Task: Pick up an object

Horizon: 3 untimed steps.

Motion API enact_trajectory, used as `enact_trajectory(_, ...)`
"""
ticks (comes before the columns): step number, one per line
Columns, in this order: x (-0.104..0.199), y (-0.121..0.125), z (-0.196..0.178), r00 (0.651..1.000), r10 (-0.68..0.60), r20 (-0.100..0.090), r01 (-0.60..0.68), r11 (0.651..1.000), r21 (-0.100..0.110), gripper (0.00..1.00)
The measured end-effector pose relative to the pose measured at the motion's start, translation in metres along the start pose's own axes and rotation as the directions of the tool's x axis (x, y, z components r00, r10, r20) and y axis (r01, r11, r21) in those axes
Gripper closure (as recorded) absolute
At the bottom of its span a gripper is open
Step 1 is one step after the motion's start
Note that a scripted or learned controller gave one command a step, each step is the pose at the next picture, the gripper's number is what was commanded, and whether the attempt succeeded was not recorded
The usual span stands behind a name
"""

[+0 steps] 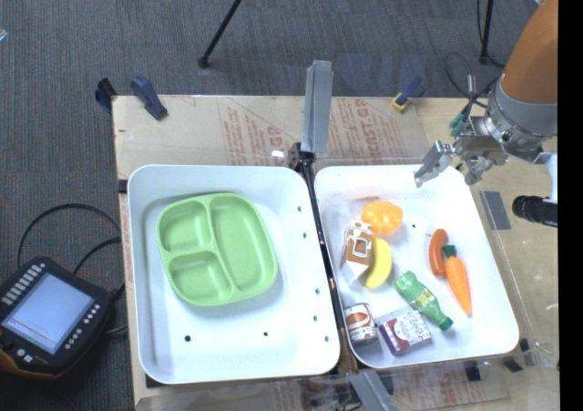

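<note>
The gripper (453,161) hangs above the far right corner of the right bin (487,236), its fingers (434,164) spread open and holding nothing. Inside that bin lie an orange pepper (383,216), a banana (380,265), a carrot (456,279), a green bottle (424,300), a small can (361,323) and two cartons. Left of it, the other bin (146,345) carries a green divided plate (217,248).

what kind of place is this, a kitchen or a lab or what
Most likely a robotics lab set up for grasping trials. A grey and orange robot arm reaches over two white bins, toy food such as a carrot lies in the right bin, and a teach pendant sits on the carpet.
</note>
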<state>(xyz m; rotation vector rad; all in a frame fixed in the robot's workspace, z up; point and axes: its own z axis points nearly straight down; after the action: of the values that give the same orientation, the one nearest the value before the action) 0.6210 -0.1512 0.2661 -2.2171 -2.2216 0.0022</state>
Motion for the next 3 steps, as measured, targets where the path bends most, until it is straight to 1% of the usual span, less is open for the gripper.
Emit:
enact_trajectory(1,0.029,0.023,0.112,0.970,-0.241,0.000,0.241,0.970,0.000,0.00)
enact_trajectory(2,0.011,0.023,0.180,0.977,-0.215,0.000,0.215,0.977,0.000,0.00)
enact_trajectory(3,0.011,0.024,0.170,0.977,-0.213,-0.001,0.213,0.977,-0.001,1.00)
